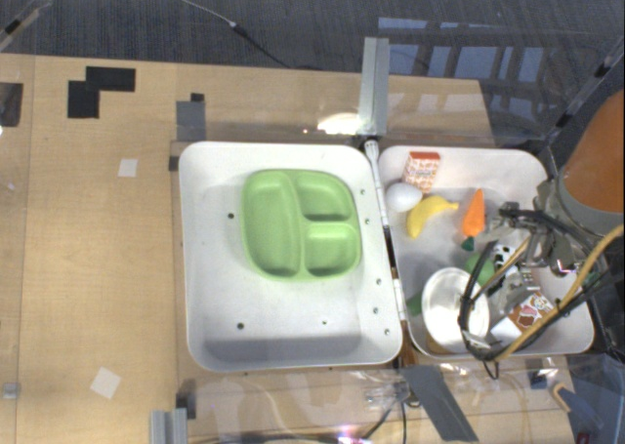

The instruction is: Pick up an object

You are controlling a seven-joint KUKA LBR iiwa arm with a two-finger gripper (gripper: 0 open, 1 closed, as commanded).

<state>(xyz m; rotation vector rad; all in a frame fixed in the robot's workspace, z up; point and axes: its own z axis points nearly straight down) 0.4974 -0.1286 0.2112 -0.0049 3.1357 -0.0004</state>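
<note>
Near edge of bench: grey brackets and cables (391, 403) lie under the front rims of both bins, closest to the camera.
Left bin: left bin (210, 335) carries a green divided plate (299, 223) in its middle; the plate compartments look bare.
Right bin: right bin (532, 164) holds all the small objects, so the pick has to be made from this one.
Objects at the far side: a small red and white carton (422, 171) stands near the far rim; a white egg (401, 197) touches a yellow banana (428, 213); an orange carrot (474, 213) lies just beside the banana.
Objects at the near side: a white cup (445, 309) sits near the front rim, partly behind black cables; a small brown and white item (527, 313) lies near it, too small to name.
Arm: it enters from the right, with the orange band (598, 164) above the wrist.
Gripper: gripper (508, 266) hangs low over the middle of the right bin, wrapped in cables.
Jaws: I cannot tell if they are apart or together; cables hide them, and no object is visible between them.
Step in hand: probably the descent toward an object near the cup.
How to do it well: choose one object that stands apart from its neighbours, bring the tool straight down over its middle, and keep away from the bin wall.
Risk: the cup is round and smooth, so it can slip; the egg can roll away if touched on one side.
</note>
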